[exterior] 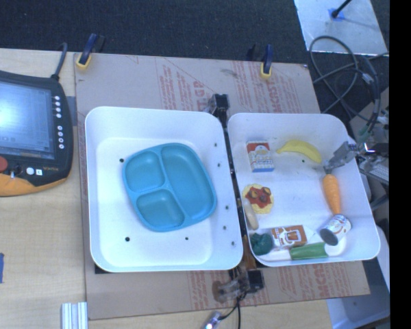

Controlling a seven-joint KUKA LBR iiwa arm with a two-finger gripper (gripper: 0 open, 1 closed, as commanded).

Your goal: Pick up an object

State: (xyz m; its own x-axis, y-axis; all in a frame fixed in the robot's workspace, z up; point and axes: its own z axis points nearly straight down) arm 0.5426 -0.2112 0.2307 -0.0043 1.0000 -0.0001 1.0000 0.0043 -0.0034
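The right bin holds several small things. A red and white carton and a yellow banana lie toward its back. An orange carrot rests by the right wall, with a small can lying below it. A red and yellow toy food piece is at the left. A brown box, a dark green piece and a green cylinder crowd the front edge. My gripper reaches in over the bin's right rim, just above the carrot's top end and right of the banana, holding nothing I can see.
The left bin holds a blue divided plate. A teach pendant lies on the bench at far left. Clamps grip the board's back edge, and cables run at the upper right.
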